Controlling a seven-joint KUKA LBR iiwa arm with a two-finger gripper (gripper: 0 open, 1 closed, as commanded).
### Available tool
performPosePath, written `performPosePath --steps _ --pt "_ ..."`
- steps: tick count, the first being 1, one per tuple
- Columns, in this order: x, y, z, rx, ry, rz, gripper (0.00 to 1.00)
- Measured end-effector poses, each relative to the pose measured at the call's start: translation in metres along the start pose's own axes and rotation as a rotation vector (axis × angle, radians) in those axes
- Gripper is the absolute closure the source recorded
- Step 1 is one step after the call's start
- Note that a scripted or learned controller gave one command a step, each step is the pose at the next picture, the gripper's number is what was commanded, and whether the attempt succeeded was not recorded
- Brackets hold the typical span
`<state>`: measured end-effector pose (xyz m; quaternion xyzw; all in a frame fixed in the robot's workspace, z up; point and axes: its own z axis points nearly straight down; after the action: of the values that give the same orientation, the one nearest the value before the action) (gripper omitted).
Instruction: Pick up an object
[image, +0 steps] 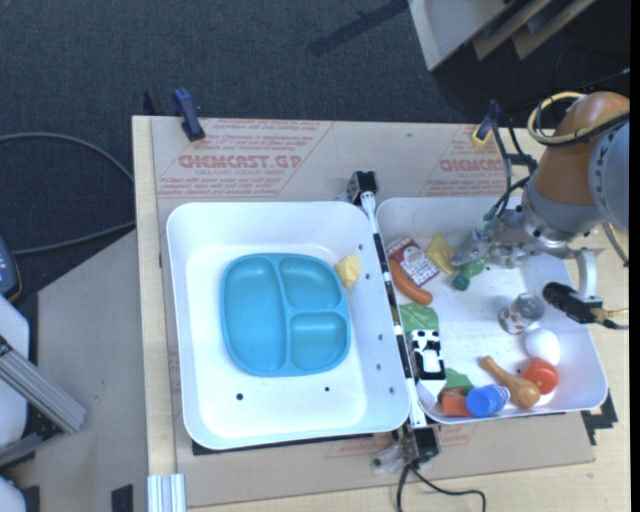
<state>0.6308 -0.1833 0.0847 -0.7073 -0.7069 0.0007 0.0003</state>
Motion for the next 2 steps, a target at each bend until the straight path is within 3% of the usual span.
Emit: performPosePath --steps 1,2 --pt "-0.01 -0.063 -0.012 0.0 0.001 0.0 0.0" --pt "0.032 0.03 0.001 0.031 0.007 0.002 0.0"
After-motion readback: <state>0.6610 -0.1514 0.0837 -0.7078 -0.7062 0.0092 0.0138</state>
